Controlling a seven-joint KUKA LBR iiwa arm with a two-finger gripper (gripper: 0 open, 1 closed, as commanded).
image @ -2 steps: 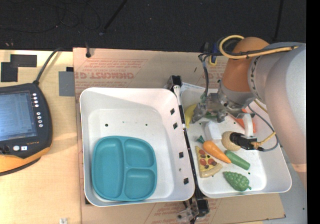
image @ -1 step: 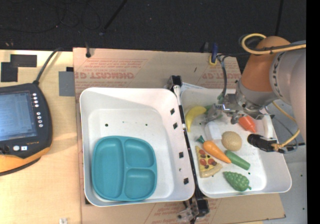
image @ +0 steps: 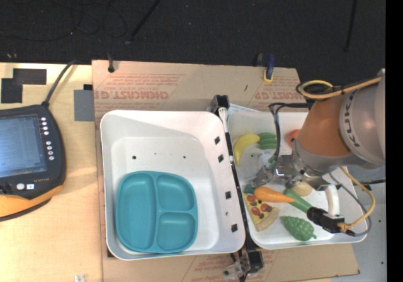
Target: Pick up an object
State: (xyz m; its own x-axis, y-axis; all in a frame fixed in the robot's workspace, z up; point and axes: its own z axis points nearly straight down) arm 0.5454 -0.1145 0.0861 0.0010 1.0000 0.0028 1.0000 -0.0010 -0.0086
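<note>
Single fixed camera, mounted above the bench (image: 56, 85), looking down at a slant from a moderate height. Both white bins fit in frame: left bin (image: 157, 129) near centre, right bin (image: 352, 240) toward the right and lower part of the picture. Far side of the bench sits at top, with dark floor beyond it. The arm (image: 343, 129) comes in from the right edge. A control pendant (image: 25, 148) lies at the left edge, partly cropped.
</note>
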